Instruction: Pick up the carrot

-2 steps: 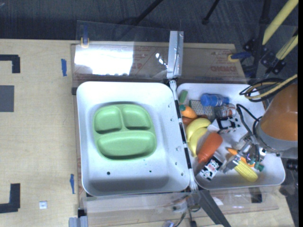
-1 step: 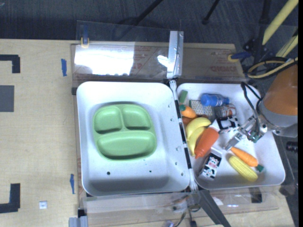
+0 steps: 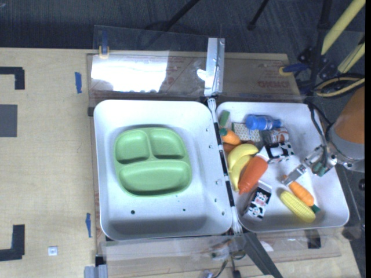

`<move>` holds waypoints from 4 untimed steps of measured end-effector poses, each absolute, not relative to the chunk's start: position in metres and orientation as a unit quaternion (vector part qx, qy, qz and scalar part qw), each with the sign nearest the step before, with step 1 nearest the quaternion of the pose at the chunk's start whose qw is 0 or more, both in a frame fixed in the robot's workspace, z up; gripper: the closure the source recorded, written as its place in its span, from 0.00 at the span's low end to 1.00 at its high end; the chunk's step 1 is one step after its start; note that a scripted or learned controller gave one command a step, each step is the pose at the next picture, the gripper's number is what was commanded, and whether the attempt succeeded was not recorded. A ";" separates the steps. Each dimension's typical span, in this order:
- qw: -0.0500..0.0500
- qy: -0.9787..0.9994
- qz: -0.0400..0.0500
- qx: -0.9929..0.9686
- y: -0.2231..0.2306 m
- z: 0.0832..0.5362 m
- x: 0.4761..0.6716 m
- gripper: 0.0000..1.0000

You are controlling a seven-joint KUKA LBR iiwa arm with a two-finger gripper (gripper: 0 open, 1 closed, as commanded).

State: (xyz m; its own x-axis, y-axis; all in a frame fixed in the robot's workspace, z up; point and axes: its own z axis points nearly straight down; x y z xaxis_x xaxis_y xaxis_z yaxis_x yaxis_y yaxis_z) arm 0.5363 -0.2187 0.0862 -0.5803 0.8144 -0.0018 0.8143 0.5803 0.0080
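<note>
The carrot (image 3: pixel 253 174) lies in the right bin (image 3: pixel 333 216), a fat orange cone with its narrow end pointing toward the near rim, a little way off from the gripper (image 3: pixel 297 174) on the side away from the arm. The gripper hangs low over the bin floor. Whether it is apart or together I cannot tell, and nothing shows clamped in it. Just on the near side of its tip sits a small orange piece (image 3: pixel 301 192), touching one yellow corn cob (image 3: pixel 297 206).

Beyond the carrot, farther from the gripper, a banana (image 3: pixel 240 155) leans against the bin's wall. One blue bottle (image 3: pixel 259 122) lies toward the far rim. Two black-and-white patterned cartons are here, one (image 3: pixel 280 150) near the gripper, one (image 3: pixel 259 202) by the carrot's tip.

The left bin (image 3: pixel 110 213) holds one green plate (image 3: pixel 153 158) with three compartments.

The bench (image 3: pixel 46 155) is pale wood with blue tape bits and black marks. A clear sheet (image 3: pixel 151 57) stands behind the bins. Reddish print (image 3: pixel 269 84) on the board there is too faint to read. The floor (image 3: pixel 58 10) behind is dark.
</note>
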 end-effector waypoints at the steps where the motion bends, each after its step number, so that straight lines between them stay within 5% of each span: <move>1: 0.001 0.828 0.001 0.561 -0.160 0.086 0.481 0.00; 2: 0.004 0.827 0.002 0.562 -0.160 0.096 0.483 1.00; 3: 0.001 0.791 0.000 0.612 -0.169 0.154 0.527 1.00; 4: 0.001 0.763 -0.001 0.646 -0.122 0.201 0.572 1.00</move>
State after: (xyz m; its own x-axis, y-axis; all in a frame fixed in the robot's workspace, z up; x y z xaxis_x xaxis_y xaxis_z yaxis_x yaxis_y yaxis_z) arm 0.5722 -0.1217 0.2010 -0.1657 0.9862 -0.0017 0.9862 0.1657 -0.0001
